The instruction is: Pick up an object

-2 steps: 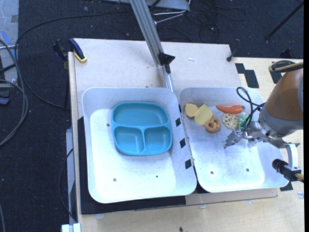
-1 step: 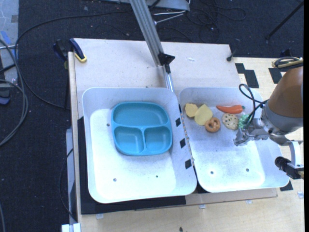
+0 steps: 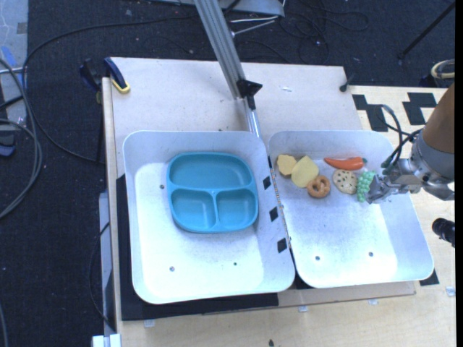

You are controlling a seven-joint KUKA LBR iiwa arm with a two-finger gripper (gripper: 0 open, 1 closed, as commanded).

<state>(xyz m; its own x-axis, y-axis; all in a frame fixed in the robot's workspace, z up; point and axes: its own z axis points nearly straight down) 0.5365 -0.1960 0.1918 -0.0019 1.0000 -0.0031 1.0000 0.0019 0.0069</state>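
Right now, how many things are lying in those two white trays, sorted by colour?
Blue: 1, the divided plate
Yellow: 2, the two yellow pieces
Orange-red: 1, the carrot-like piece
Brown: 1, the pretzel
Tan: 1, the round cracker
Green: 1, the green bunch
Total: 7

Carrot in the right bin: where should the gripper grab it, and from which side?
Probably mid-body on the carrot, descending from above with fingers across its narrow width. It lies flat and lengthwise along the bin's far side; the cracker sits close on its near side, so keep clear there.
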